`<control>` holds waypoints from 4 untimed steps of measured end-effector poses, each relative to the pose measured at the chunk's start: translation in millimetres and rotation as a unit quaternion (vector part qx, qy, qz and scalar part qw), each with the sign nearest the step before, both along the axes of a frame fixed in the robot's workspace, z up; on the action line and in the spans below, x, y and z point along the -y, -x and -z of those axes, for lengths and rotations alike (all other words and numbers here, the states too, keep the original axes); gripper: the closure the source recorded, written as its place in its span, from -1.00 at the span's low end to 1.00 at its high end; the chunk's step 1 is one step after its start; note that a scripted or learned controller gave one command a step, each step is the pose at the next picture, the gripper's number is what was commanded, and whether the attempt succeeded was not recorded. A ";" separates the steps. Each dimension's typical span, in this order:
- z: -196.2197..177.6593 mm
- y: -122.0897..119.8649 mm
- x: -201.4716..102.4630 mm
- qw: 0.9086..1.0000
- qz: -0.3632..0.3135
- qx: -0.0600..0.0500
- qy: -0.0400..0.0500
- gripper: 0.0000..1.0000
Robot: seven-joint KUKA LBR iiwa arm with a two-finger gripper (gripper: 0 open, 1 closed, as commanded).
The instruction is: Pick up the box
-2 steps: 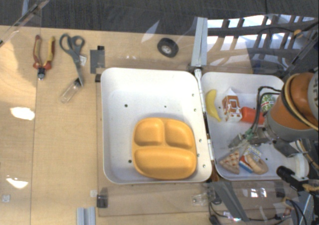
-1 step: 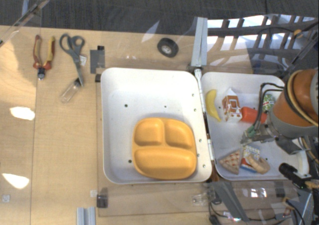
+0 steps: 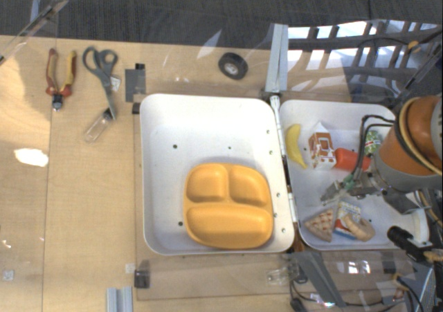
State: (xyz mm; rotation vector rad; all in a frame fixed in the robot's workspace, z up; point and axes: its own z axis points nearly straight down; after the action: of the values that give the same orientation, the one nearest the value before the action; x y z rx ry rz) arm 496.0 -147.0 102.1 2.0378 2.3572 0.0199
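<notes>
The box (image 3: 320,149) is a small white carton with an orange-brown print, lying in the far part of the right bin (image 3: 304,111). My gripper (image 3: 344,189) hangs low over the middle of that bin, a short way in front of the box and slightly to its right, not touching it. The grey arm with its orange band (image 3: 414,139) reaches in from the right edge. Nothing shows between the gripper and the box except a red item (image 3: 345,159) lying beside the box.
A yellow banana (image 3: 295,145) lies against the right bin's left wall. A pizza slice (image 3: 321,224) and a bread-like piece (image 3: 354,225) sit near its front. The left bin (image 3: 163,165) holds an orange compartment tray (image 3: 228,205). Scissors (image 3: 104,75), pliers (image 3: 58,77) and a tape roll (image 3: 232,65) lie on the bench.
</notes>
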 end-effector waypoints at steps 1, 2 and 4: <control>11.9 3.7 -8.1 0.994 0.111 -0.004 -0.003 -1.00; 12.2 4.0 23.8 0.995 0.100 -0.005 -0.003 -1.00; 0.0 0.4 -0.6 0.998 0.058 0.000 0.000 1.00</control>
State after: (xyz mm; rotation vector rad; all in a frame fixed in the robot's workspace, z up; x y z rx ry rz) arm 495.5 -146.4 102.1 2.1699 2.2338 0.0179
